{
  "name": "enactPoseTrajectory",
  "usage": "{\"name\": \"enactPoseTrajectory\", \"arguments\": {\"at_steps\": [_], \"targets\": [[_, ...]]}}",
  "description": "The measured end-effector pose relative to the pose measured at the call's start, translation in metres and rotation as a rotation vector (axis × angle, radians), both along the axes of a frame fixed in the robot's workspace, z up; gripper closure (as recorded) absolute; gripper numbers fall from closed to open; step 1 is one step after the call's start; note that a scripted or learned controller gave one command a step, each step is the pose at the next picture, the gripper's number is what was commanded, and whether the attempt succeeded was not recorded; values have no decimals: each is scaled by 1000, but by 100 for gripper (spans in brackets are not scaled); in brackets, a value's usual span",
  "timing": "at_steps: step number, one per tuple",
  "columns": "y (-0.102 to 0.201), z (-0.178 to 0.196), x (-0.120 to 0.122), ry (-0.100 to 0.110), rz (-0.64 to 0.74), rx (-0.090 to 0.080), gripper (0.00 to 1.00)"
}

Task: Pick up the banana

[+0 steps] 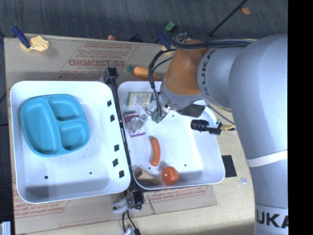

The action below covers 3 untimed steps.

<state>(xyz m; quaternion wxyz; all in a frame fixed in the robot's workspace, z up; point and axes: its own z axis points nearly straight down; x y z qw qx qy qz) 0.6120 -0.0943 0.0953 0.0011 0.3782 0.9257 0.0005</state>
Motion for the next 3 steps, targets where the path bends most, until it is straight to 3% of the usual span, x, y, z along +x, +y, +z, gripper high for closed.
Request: {"name": "enactPoseTrajectory", "arguments": {"at_steps": [1, 2, 3], "targets": [[-3, 1, -46, -7, 419, -2, 0], [55, 97, -21, 1, 197, -1, 0], [-19, 234, -100, 0, 235, -3, 0]]}}
